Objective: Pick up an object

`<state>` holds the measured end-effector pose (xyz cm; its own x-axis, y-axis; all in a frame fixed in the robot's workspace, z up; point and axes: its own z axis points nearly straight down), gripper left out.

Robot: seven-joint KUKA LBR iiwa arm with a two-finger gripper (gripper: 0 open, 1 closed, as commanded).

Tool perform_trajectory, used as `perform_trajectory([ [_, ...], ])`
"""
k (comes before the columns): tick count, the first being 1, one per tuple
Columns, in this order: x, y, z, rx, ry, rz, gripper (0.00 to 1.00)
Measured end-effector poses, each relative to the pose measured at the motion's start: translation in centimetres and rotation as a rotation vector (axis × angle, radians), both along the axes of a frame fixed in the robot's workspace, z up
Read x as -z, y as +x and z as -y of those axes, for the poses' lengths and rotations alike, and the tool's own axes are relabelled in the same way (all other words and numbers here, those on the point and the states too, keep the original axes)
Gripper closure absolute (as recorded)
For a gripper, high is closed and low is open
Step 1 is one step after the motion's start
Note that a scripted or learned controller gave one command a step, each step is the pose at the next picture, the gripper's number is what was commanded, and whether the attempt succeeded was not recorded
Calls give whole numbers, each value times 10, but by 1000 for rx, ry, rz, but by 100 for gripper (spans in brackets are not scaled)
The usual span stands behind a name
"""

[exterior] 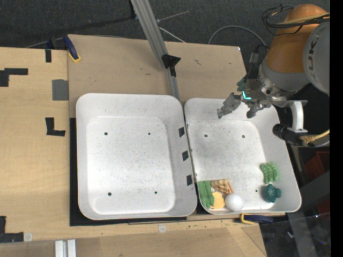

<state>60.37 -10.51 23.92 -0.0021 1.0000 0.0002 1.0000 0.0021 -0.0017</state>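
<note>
Camera view shows the gripper [238, 108] at the upper right, fingers spread apart and holding nothing, above the right bin [225, 143]; small objects [236, 194] cluster at lower right.

The arm [292, 52] reaches from the right; end effector [238, 109] fingers spread, holding nothing.

Table [123, 68]: carries two bins side by side, touching along their inner edges.
Left bin [128, 103]: at 9 o'clock of the right bin [225, 143].
Gripper [239, 109]: over the right bin's 12 o'clock rim.
Ball [233, 202]: at the bin's 6 o'clock wall, a flat packet [213, 191] just beside it at 9 o'clock.
Two small toys [269, 182]: near the 4 o'clock corner.
</note>
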Motion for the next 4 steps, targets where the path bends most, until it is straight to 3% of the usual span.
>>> perform_trajectory([
  [2, 129, -4, -6, 1, 0, -7, 0],
  [3, 151, -4, -7, 0, -1, 0, 0],
  [4, 141, -4, -7, -1, -1, 0, 100],
])
